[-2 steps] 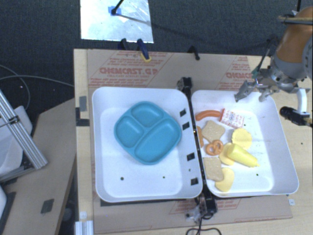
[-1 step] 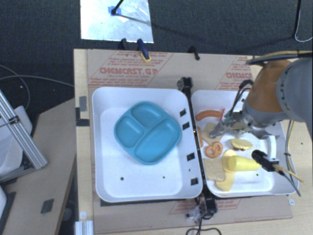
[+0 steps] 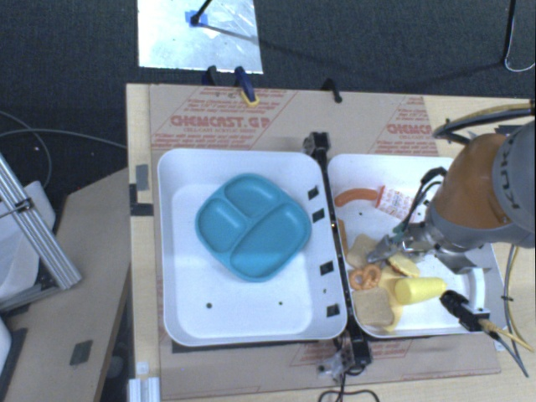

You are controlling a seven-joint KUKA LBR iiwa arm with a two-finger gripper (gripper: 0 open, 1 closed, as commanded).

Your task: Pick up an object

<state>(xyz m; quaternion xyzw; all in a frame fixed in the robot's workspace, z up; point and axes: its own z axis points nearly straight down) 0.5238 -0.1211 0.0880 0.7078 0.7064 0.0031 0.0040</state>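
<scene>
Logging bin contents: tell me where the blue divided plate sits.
The blue divided plate lies in the left white bin, near its middle, across the divider from the right bin's food items.

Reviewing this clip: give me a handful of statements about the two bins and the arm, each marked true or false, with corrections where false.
1. The blue divided plate lies in the left bin. True.
2. The yellow object lies in the left bin. False: it lies in the right bin, near its front edge.
3. The hand is over the right bin, low among the items there. True.
4. The orange sausage-shaped piece lies on the blue divided plate. False: it lies in the right bin, toward its far left corner.
5. The pretzel-shaped piece sits left of the yellow object. True.
</scene>
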